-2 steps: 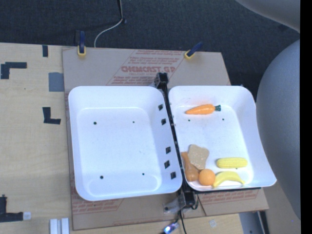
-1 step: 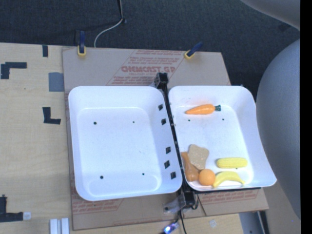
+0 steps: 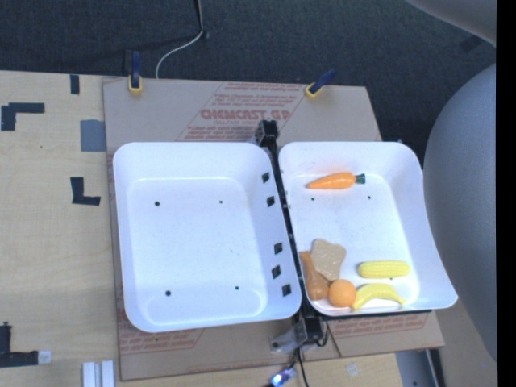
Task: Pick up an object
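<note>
The picking has not begun: the toy carrot (image 3: 330,181) lies alone at 12 o'clock in the right bin (image 3: 407,158), while corn (image 3: 383,269), banana (image 3: 377,297), orange (image 3: 342,293) and what may be bread (image 3: 327,258) crowd 6 o'clock. The jaws' state I cannot tell. Next, descend over the isolated carrot.

The arm (image 3: 472,216) showed as smooth, pale grey, rounded casing, blurred from sitting close to the camera. A second curved grey section (image 3: 451,2) filled the upper corner. No markings or cables could be made out on it.
</note>
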{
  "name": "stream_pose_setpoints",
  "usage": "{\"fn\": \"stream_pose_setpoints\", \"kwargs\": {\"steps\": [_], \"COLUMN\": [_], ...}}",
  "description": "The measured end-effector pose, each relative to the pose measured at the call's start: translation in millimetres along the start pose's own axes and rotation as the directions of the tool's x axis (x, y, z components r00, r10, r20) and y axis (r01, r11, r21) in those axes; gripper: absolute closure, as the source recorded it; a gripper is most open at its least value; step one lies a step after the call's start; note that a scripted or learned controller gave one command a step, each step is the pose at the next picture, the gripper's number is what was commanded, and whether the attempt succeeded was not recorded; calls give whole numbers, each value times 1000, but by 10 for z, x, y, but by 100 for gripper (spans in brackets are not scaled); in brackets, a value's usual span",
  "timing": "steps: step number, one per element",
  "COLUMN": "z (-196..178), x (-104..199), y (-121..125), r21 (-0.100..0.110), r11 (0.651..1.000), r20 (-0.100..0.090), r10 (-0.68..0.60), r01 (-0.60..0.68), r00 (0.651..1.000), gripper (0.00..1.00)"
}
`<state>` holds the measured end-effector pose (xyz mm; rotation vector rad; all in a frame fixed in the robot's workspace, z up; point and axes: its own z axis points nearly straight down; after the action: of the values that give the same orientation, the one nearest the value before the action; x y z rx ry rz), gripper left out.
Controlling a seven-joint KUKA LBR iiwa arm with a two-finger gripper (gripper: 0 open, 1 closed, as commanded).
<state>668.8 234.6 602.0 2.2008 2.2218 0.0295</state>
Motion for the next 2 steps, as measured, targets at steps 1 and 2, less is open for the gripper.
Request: {"fn": "stream_pose_setpoints", "kwargs": {"steps": [1, 2], "z": [-97, -192], "x": [16, 33], "y": [13, 28], "r21": [-15, -32], "r11": [1000, 999], "r20": [-4, -9], "r10": [0, 0], "r01": [0, -1], "r00": [1000, 1000], "gripper": [100, 100]}}
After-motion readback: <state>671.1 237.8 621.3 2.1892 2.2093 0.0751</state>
